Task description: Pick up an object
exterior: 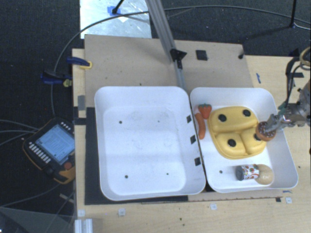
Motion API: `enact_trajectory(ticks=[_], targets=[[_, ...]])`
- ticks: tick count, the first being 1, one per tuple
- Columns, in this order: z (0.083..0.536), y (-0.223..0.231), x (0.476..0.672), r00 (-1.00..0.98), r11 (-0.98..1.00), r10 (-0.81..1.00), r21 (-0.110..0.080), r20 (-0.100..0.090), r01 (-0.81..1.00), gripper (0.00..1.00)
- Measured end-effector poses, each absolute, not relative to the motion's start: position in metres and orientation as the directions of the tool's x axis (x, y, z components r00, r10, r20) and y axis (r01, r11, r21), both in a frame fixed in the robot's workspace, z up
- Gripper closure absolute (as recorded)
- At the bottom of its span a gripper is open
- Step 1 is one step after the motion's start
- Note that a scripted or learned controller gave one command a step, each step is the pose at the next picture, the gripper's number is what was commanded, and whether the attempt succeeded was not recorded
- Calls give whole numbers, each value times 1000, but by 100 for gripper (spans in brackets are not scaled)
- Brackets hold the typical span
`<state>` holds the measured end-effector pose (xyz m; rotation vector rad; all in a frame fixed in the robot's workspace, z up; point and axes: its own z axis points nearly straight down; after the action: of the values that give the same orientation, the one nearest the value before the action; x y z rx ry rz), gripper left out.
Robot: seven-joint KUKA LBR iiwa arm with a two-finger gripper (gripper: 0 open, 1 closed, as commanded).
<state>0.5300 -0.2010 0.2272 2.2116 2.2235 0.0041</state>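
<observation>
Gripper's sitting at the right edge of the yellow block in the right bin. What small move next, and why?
Probably lower the gripper a little further onto the yellow block. It sits over the block's right edge, beside the brown round piece, and no object shows between its fingers yet. The carrots and the small bottle lie farther off, so the block is the nearest target.

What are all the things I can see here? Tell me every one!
Shallow white plastic bins: two, white, side by side on the bench.
Yellow lumpy plastic toy with dark spots: one, yellow, right bin, middle.
Small orange toy carrots: two, orange, right bin, left edge.
Small bottle with a patterned label: one, tan and white, right bin, near edge, lying down.
Handheld control pendant: one, black and orange, floor at left.
Gripper: one, grey, at the yellow toy's right edge.
</observation>
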Motion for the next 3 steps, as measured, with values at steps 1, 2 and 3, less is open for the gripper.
enact_trajectory(ticks=[1,2,3], targets=[[234,-201,531,-5,5,1000,3,-1,1000,100],[241,-143,549,-11,11,1000,3,1,1000,100],[237,-98,570,-10,10,1000,4,1,1000,100]])
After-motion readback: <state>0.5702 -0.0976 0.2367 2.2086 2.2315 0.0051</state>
